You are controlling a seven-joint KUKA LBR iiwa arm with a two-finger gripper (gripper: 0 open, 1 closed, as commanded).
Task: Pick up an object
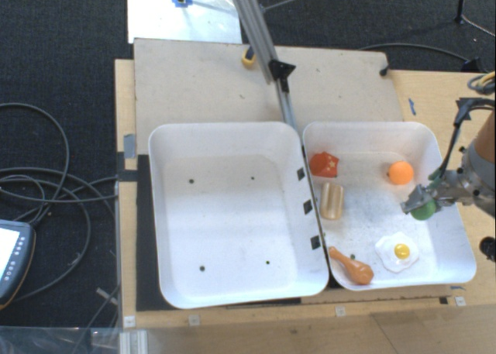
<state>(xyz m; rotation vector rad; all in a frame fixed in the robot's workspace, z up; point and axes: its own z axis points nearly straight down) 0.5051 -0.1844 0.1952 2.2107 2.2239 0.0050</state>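
Two white bins side by side on the bench (194,81). The left bin (229,213) shows bare floor with a few small dark dots. The right bin (372,143) carries the objects: red-orange piece (325,164) near the divider toward the far side; tan cylindrical block (332,201) just below it; orange ball (400,173) toward the far right; carrot-like orange piece (351,266) at the near edge by the divider; fried-egg toy (398,252), white with yellow centre, near the front right. The arm enters from the right, with the gripper (418,203) low over the right side of the right bin, between the orange ball and the fried-egg toy. A small green object (423,210) sits right at the gripper tip; whether it is grasped or merely beside the tip cannot be told, as the view is too small and blurred there. A grey pole (252,15) slants across the far bench.
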